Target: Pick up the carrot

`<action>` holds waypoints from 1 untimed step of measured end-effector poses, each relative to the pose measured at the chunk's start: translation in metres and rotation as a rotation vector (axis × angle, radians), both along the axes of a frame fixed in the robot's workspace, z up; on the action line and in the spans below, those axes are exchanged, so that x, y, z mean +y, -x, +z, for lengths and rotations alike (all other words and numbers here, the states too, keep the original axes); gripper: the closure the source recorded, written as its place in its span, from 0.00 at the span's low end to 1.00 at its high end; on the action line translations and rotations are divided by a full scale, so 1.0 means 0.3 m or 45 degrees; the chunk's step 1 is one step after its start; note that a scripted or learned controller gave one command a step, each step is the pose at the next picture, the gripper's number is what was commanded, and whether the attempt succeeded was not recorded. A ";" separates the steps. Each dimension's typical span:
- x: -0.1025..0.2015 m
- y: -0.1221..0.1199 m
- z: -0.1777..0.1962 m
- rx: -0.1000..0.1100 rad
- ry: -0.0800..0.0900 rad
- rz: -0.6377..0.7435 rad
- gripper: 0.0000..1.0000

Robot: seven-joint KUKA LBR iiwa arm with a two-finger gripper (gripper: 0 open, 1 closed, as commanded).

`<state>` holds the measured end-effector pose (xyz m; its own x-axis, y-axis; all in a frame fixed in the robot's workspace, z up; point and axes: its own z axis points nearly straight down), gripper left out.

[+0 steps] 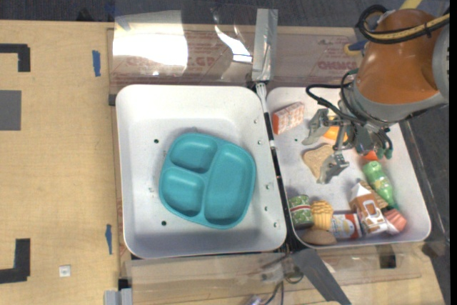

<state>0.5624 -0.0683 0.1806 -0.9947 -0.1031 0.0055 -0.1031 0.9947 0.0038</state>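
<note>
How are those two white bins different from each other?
The left bin holds a single teal divided plate; the right bin holds a jumble of toy foods, mostly along its near edge. The gripper hangs over the right bin, not the left one. Both are shallow, white, and sit side by side.

Red print on cardboard strip [214, 57] behind bins, blurred under plastic film; no text legible anywhere.

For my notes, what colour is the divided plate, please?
Teal, seen in the camera view: divided plate.
</note>
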 end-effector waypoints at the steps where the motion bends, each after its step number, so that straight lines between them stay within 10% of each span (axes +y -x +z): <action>1: -0.132 -0.158 -0.273 -0.023 0.004 -0.114 0.00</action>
<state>0.6099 -0.1080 0.0986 -0.9998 -0.0137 -0.0124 -0.0137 0.9999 -0.0004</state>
